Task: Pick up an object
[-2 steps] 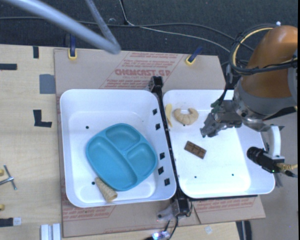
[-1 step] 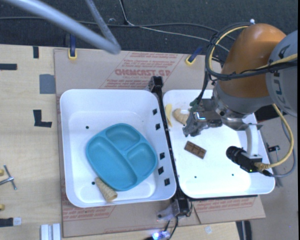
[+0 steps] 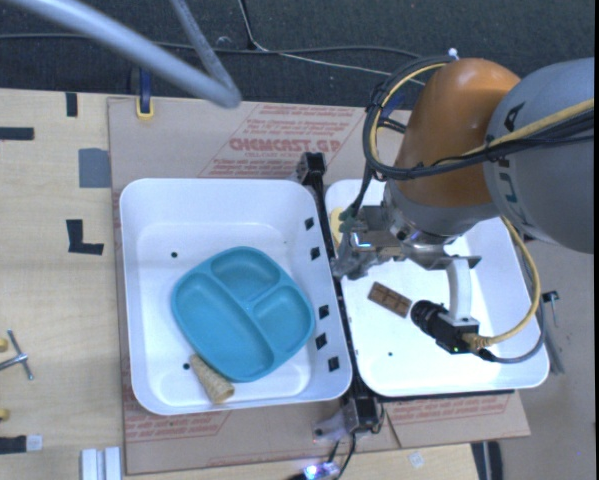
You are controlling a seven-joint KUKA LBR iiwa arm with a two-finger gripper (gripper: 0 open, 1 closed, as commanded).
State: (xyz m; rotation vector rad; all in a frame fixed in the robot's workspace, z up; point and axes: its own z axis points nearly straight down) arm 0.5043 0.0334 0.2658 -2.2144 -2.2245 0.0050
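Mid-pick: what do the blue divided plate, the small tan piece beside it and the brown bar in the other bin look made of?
Blue plate: likely molded plastic, uniform colour, soft sheen, rounded compartment ridges. Tan piece: possibly cork or wood, matte, speckled; too small to be sure. Brown bar: dark, flat, rectangular; perhaps wood or plastic, unclear. Bins: smooth white plastic, by their look.

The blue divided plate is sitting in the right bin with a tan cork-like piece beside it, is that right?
Not quite. The camera view shows the blue divided plate in the left bin, not the right one. The tan cork-like piece does lie beside it, at the plate's near edge.
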